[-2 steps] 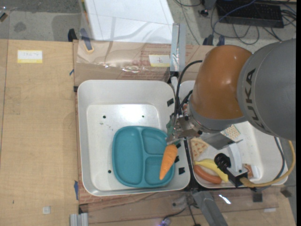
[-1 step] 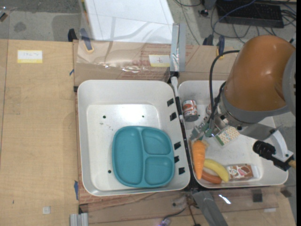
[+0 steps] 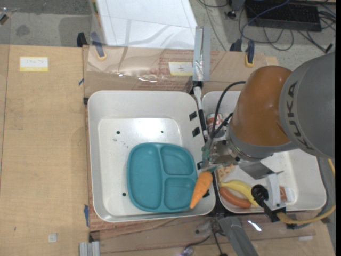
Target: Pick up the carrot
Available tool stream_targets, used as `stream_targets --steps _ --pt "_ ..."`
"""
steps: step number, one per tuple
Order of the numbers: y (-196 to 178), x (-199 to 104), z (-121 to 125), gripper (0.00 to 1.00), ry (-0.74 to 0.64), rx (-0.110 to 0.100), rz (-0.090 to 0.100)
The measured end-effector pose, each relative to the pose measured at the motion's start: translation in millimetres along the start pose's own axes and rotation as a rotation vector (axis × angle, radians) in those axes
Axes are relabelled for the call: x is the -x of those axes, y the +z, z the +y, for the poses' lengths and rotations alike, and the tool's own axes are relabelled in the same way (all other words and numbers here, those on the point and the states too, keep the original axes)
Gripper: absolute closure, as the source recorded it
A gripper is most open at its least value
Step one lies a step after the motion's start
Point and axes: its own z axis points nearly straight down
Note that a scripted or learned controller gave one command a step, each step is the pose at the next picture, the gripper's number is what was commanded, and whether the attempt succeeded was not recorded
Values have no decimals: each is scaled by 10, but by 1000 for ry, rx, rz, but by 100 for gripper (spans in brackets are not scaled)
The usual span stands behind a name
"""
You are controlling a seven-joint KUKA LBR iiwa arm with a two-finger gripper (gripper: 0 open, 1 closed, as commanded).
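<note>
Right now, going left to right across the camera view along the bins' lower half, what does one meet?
Teal divided plate → carrot → banana beside the sausage → the right bin's far rim.

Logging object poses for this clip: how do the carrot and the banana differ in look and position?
The carrot is orange and tapered; the banana is yellow and curved. The carrot lies in the left bin at the edge of the teal tray; the banana lies in the right bin above a sausage. The carrot points down-left, steeply; the banana lies nearly level. Both sit near the wall between the bins.
</note>
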Motion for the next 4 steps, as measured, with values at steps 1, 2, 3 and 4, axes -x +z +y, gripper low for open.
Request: stream_targets --steps 1,2,3,4 --pt "-467 -718 81 100 145 3 -1" --pt "-446 -1035 110 100 497 2 -1" --pt "-1416 -585 276 100 857 4 0" --pt "-240 -23 519 100 930 -1 -1"
